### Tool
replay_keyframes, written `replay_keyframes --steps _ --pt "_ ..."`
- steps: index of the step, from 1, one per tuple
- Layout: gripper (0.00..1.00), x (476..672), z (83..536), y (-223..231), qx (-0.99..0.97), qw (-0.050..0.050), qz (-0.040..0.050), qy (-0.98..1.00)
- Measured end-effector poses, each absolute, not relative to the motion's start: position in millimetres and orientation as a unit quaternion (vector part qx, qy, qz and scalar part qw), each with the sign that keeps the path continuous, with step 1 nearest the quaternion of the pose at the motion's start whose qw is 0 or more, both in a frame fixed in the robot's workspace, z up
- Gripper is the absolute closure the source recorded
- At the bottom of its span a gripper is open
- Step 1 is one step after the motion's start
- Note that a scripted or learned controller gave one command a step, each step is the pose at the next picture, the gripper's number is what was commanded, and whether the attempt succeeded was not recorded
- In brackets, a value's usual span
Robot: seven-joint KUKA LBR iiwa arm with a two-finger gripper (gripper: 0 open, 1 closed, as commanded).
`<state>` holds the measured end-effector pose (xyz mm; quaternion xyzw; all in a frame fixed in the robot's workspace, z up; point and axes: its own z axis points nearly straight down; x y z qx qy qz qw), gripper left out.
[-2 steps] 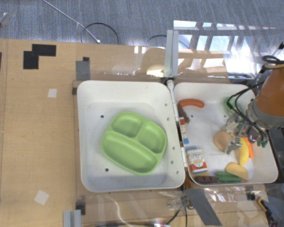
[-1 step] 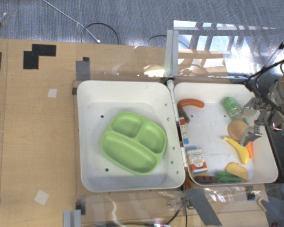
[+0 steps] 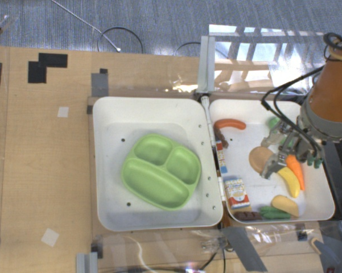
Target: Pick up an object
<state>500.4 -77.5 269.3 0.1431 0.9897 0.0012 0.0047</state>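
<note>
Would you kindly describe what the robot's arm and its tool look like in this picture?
The arm is a thick rounded body with a broad orange band above a grey ring at the wrist. Black cables loop off its left side. The tool below is a cluster of grey metal parts and dark wiring, with pale fingers.

Light is bright and even across the surface [image 3: 40, 169], with the two white bins close to overexposed. A hard glare patch lies on the clear panel [image 3: 256, 53] at about one o'clock. The green divided plate [image 3: 161, 170] casts a soft shadow toward seven o'clock. Focus is fair at centre; the bottom edge is smeared and reflective.
</note>
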Motion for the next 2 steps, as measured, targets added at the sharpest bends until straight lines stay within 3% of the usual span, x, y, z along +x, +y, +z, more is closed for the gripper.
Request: replay_keyframes --steps 1,2 --pt "1.0 573.6 260.4 -36.3 0.164 0.004 0.0013 0.986" --pt "1.0 610.0 319.2 -131.1 0.073 0.007 -0.0014 0.997"
